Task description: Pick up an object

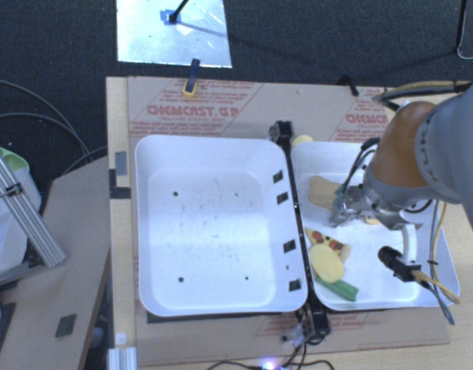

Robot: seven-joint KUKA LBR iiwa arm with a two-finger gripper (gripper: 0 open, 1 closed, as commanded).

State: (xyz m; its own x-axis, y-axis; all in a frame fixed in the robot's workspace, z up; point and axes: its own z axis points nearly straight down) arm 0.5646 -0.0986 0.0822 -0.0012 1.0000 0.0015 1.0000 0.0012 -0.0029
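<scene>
Cardboard with red letters covers the bench (221, 106), and dark carpet (51, 37) lies all around it. A shiny metal sheet (173, 21) rests on the carpet at the far side. Two white bins sit side by side, the left bin (213, 284) and the right bin (329, 154), with black clips (283, 199) along the edge where they meet. A pale yellow ball (302, 140) sits at the far end of that edge. The grey arm (452, 153) comes in from the right and hides part of the right bin. Its tool (340, 209) is down in that bin, just beside a flat tan piece (321, 190); nobody can tell if the tool is apart or together. Nearer the front lie a small red and yellow thing (329, 241), a yellow lump (327, 265) and a green stick (343, 289), close together.
</scene>
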